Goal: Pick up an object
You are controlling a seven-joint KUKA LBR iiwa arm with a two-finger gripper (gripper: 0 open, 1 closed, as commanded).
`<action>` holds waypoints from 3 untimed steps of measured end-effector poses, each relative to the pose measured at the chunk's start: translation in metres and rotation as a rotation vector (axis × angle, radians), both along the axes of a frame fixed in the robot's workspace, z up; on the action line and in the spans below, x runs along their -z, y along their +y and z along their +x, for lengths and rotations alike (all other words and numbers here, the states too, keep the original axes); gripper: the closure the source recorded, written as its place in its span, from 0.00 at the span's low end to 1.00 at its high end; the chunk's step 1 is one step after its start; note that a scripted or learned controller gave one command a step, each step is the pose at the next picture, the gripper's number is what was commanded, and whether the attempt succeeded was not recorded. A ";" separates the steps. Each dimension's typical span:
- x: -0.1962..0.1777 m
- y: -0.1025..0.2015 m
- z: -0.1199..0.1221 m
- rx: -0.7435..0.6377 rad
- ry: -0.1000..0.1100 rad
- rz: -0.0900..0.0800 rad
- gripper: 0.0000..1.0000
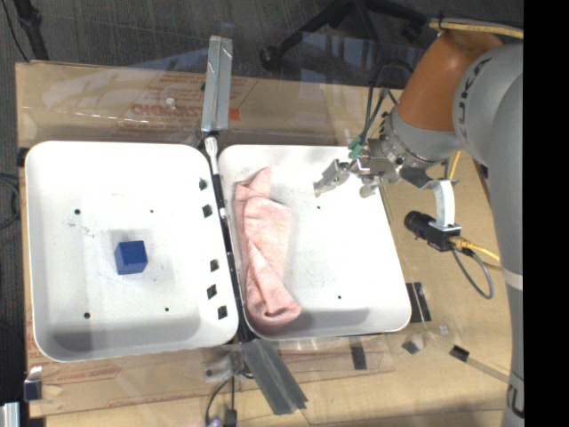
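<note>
Left shallow white bin [89, 185]: one small blue cube [131, 256] sitting flat on the floor, left of centre, slightly toward the near side, well apart from all the walls. Right shallow white bin [351, 265], butted against the left one on the tan bench [444, 390]: one crumpled pink cloth [265, 247], bunched into a long strip running along the bin's left wall from near the far edge down to the near edge, wider fold at the top, rounded lump at the bottom. Both are candidates for the pick, and both are lying in their bins, nothing lifted. Two-finger gripper [331, 178] sits over the far part of the right bin, to the right of the cloth's top end, near it but apart from it, tilted and pointing left. Jaws: can't tell whether apart or together at this angle and resolution. Grey arm with the orange band [436, 87] comes in from the right, over the bin's far right corner.
</note>
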State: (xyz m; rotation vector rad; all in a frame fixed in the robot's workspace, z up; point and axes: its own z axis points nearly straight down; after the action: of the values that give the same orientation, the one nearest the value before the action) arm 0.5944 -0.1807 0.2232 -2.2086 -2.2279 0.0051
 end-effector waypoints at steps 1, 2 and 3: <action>-0.010 0.001 0.001 -0.006 0.002 0.001 1.00; -0.113 0.042 0.050 -0.414 -0.007 -0.001 1.00; -0.113 0.061 0.063 -0.430 -0.007 -0.001 1.00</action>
State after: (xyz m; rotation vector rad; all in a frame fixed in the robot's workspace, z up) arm 0.6570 -0.1193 0.3366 -1.6860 -2.6534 -0.0004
